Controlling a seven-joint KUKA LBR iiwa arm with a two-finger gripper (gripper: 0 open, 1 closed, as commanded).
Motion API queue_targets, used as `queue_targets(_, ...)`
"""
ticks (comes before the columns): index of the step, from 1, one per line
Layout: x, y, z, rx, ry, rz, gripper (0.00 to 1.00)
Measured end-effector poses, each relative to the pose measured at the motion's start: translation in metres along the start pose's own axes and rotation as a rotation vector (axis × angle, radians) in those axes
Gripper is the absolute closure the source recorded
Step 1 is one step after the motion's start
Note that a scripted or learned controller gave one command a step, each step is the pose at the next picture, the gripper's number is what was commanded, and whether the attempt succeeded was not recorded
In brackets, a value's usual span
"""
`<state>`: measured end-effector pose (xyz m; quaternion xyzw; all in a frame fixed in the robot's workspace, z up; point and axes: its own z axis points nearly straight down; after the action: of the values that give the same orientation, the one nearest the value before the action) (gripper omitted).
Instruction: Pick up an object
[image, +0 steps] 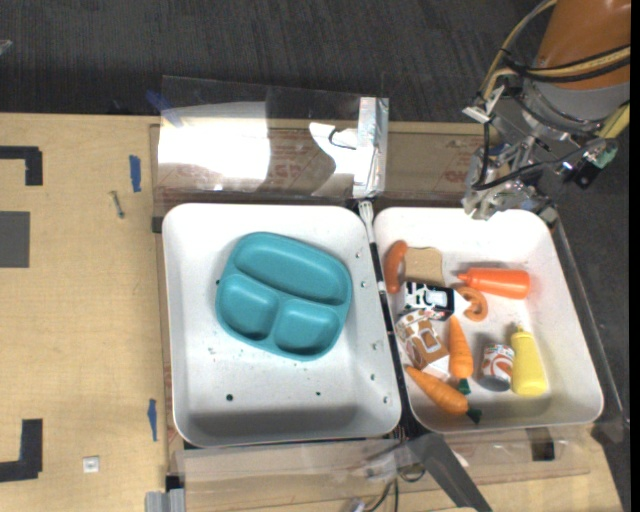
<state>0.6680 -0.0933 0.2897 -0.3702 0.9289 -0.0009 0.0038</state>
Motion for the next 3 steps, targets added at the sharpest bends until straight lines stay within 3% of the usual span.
queue_targets(1,-0.037,0.040,0.032,-0.005,0.002,-0.091,1.00)
queue_targets(2,-0.031,0.035,0.015,0.002,-0.003,-0.194,1.00)
queue_targets(3,-0.061,0.065,0.025,-0.003,0.000,-0.304,1.00)
